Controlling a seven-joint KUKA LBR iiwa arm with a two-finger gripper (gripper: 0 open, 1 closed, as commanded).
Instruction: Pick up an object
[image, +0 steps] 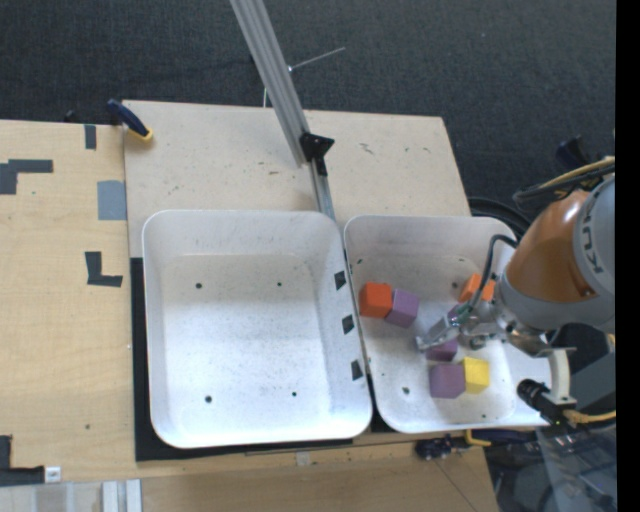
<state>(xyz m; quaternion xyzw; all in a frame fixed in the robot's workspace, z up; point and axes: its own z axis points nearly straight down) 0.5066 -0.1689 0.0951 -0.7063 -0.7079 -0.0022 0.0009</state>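
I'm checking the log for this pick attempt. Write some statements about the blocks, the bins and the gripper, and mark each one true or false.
1. The orange block lies in the right bin. True.
2. The orange block touches a purple block. True.
3. The yellow block lies in the left bin. False: it lies in the right bin, beside another purple block.
4. The gripper hangs over the left bin. False: it is over the right bin, among the blocks.
5. The arm reaches in from the view's right. True.

Pale wooden bench (60, 330) (grey tape patches) stands on dark carpet (450, 50).
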